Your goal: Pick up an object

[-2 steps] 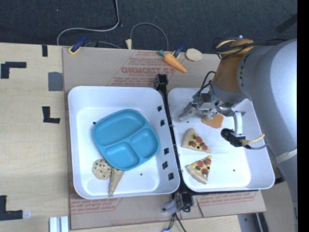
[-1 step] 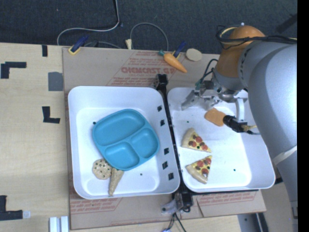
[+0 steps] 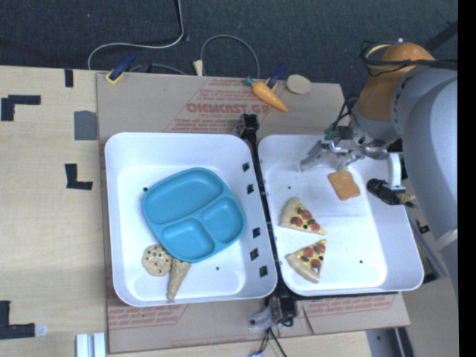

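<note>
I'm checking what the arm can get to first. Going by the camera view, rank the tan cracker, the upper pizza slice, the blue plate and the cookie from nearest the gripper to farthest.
From the gripper:
1. Tan cracker, right bin, just below it.
2. Upper pizza slice, middle of the right bin.
3. Blue plate, left bin.
4. Cookie, left bin's lower left part.

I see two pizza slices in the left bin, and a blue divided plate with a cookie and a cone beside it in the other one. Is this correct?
Not quite. The camera view shows the two pizza slices in the right bin, not the left. The blue divided plate, the cookie and the cone are in the left bin.
</note>
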